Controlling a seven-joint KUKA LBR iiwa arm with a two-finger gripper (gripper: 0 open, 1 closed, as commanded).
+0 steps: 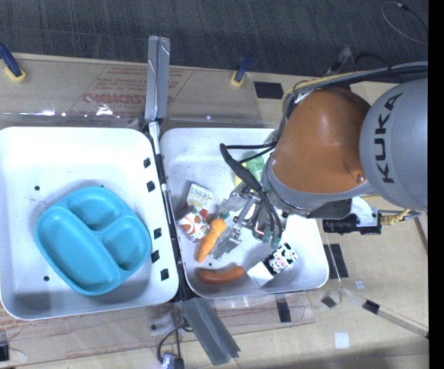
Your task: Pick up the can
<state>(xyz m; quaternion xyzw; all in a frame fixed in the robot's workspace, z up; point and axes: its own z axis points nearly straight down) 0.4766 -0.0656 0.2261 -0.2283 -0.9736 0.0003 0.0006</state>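
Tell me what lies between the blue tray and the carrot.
In the camera view, the two bins' adjoining white walls lie between the blue tray and the carrot, then a small red-and-white can beside the carrot.

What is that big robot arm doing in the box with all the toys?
The robot arm is reaching down into the right bin, and its gripper sits low among a pile of small things. Next to it lie a toy carrot, a sausage, a little carton and a black-and-white cow-spotted box. It is meant to pick up a can, but I cannot make out a can for certain, or anything in its grip. The left bin holds a blue divided plate.
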